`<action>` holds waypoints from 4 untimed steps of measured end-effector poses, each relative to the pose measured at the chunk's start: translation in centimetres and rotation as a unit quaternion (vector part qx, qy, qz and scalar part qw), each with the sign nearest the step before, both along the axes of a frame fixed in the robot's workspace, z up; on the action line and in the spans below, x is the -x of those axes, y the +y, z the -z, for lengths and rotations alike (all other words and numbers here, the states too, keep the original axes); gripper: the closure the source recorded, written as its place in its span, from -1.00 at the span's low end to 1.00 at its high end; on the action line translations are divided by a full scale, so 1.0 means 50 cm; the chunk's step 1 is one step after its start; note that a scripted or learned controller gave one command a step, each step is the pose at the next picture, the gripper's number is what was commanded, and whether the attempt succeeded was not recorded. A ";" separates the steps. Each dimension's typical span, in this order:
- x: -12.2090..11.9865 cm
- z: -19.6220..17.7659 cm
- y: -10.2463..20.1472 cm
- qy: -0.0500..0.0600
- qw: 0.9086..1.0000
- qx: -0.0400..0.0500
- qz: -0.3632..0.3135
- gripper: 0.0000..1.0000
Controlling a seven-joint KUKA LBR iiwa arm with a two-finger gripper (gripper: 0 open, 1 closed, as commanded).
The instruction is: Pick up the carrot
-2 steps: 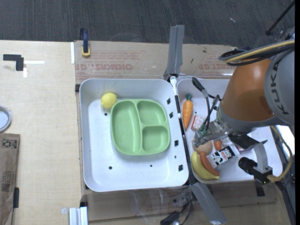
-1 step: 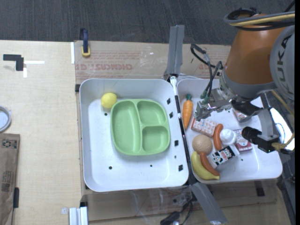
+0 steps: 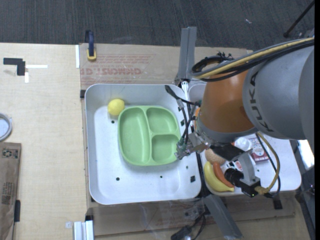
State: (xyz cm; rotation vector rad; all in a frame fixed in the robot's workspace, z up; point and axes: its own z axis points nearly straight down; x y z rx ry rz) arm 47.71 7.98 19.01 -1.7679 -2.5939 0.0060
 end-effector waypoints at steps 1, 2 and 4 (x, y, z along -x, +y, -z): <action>-0.003 -0.170 -0.126 -0.002 1.000 0.000 0.029 1.00; -0.036 0.000 -0.318 0.001 0.997 0.000 0.075 1.00; 0.001 0.033 0.044 0.000 0.996 0.001 0.092 1.00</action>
